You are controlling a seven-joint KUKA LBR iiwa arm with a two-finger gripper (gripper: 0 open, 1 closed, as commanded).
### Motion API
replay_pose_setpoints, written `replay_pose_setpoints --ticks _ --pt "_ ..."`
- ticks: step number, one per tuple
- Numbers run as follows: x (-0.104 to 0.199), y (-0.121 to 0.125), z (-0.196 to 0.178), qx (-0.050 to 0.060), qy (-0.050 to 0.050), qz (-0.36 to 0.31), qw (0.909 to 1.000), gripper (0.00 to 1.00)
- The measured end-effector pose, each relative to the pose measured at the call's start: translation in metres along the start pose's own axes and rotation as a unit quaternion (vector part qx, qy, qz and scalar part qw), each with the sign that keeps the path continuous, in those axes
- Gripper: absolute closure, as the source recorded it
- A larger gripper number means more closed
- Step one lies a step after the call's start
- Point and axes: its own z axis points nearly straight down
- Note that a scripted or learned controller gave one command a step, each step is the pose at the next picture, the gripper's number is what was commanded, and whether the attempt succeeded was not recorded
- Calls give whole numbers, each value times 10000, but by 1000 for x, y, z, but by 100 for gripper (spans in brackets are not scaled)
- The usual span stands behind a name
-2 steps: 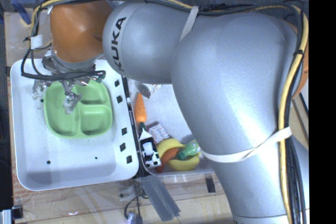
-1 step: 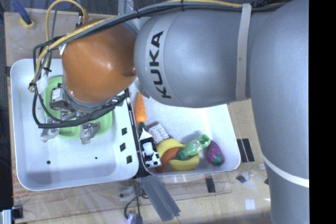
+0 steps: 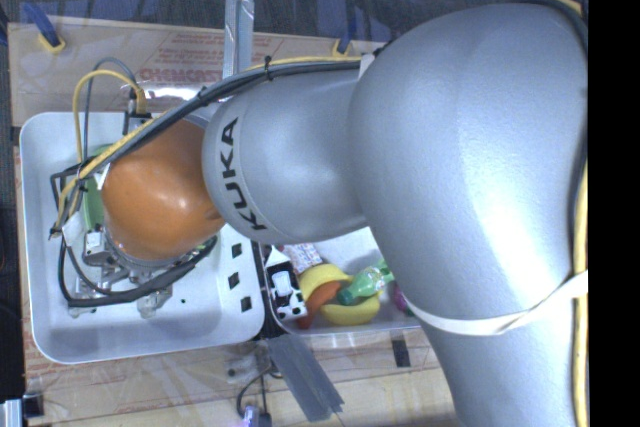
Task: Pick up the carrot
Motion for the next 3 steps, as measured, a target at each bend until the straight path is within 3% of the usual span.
replay_pose_setpoints --ticks 1,2,3 --pt "-3 0 -9 2 -16 -31 10000 100" --pt "-10 -75 1 -120 20 1420 9898 100" --pt "7 -122 4 -104 -19 2934 9559 100"
